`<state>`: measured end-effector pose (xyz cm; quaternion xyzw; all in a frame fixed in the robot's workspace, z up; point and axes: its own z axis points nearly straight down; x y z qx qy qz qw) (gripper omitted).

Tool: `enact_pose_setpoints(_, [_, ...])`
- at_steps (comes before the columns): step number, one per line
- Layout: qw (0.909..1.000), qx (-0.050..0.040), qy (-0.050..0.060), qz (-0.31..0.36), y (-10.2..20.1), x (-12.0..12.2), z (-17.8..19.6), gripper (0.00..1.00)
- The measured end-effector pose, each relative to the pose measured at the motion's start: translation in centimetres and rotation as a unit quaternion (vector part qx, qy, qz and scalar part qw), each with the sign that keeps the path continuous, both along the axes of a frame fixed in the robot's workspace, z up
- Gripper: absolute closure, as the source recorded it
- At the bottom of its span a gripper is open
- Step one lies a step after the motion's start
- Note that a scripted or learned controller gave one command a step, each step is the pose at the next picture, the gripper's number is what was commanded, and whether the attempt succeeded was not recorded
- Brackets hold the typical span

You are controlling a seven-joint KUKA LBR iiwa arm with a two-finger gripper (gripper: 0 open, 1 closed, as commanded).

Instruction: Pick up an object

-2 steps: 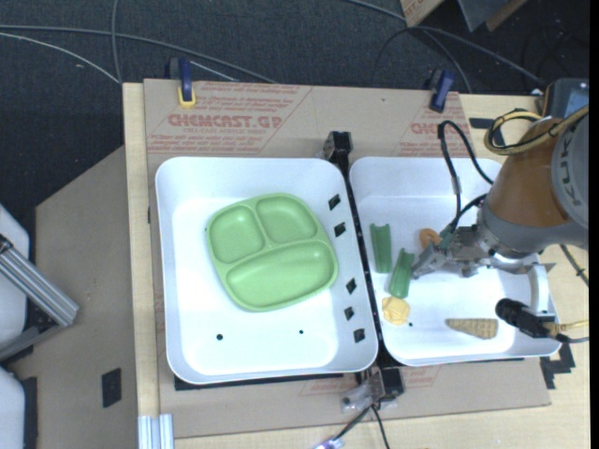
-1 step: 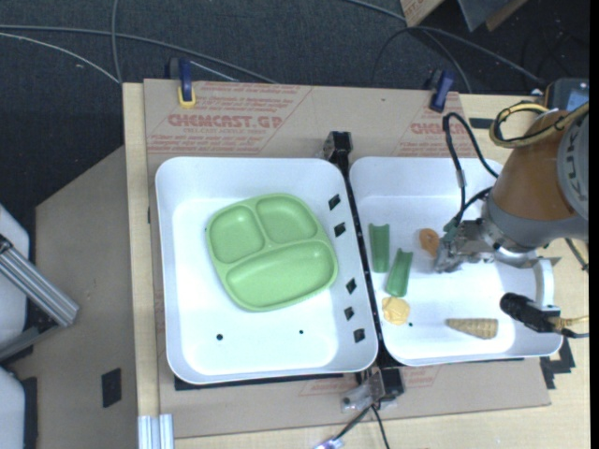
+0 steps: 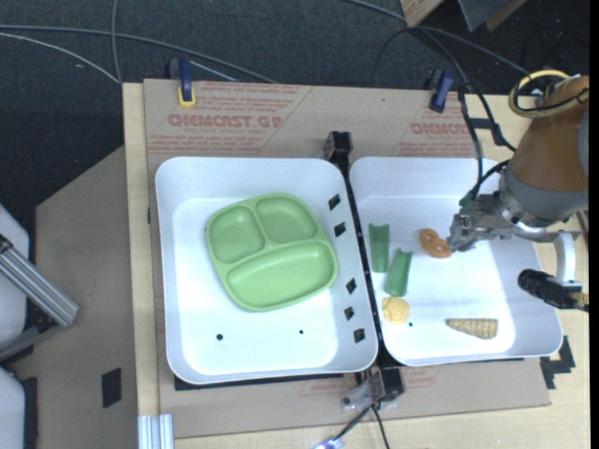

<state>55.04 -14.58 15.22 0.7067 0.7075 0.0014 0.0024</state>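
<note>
Claw [image 3: 460,235] down low in the right bin [image 3: 524,340], that is where you find it, its tip right against the orange piece [image 3: 432,242] lying on the bin floor near the middle. Whether it is spread or pressed together you cannot tell from this angle; the tip is too small and dark against the arm's wrist. You also cannot say the orange piece is gripped: it looks to sit flat on the white floor just to the left of the tip, touching or nearly so.

So judge the task as under way but not done. The reach and descent appear complete; what remains is closing on the piece and lifting it clear, and nothing here shows any lift.

Moving outward, you have two green sticks [image 3: 378,247] [image 3: 400,271] lying near the bin's left wall, a small yellow lump [image 3: 396,310] below them, and a tan cone [image 3: 473,326] toward the front edge, all well apart from the tip. Across the divider, the left bin [image 3: 187,335] carries a green sectioned plate [image 3: 271,251]. Both bins rest on the counter [image 3: 234,106], its board held by blue clamps [image 3: 186,78] at the back.
</note>
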Motion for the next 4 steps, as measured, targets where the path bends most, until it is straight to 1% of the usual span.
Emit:
enact_pose_setpoints(1, [1.0000, -0.0001, -0.001, 0.000, 0.5, 0.5, 6.3, 1.00])
enact_pose_setpoints(2, [1.0000, 0.0005, 0.002, 0.000, 0.5, 0.6, 6.6, 1.00])
enact_pose_setpoints(3, [1.0000, 0.0021, 0.004, 0.002, 5.3, 1.1, 5.9, 1.00])
enact_pose_setpoints(4, [1.0000, 0.0018, 0.002, 0.002, 10.0, 1.6, 6.8, 1.00])
